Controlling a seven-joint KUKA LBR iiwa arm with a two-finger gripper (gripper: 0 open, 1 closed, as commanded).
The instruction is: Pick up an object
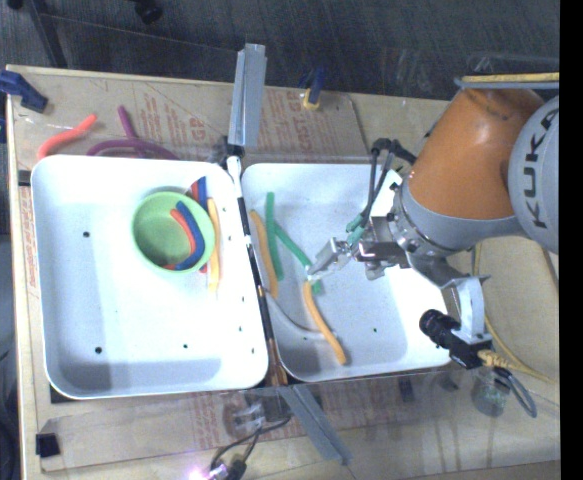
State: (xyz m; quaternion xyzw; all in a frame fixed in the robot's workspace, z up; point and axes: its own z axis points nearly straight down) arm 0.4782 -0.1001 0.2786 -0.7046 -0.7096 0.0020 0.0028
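Observation:
My gripper [319, 264] hangs low over the middle of the right bin [391, 343], reaching in from the right under the orange wrist band. Its tip is just above the upper end of a long orange stick [325, 328] that runs down towards the bin's front. A green stick [289, 246] lies slanted just to the left of the tip, and a short green bit [311, 281] shows right below it. Another orange stick [262, 251] and a green one [270, 224] lie along the bin's left wall. Nothing is visibly held.
The left bin [91, 328] holds a green bowl [163, 231] with red, blue and yellow sticks at its right side. Loose orange and purple pieces [101, 140] lie on the bench behind it. A metal divider [246, 93] stands between the bins at the back.

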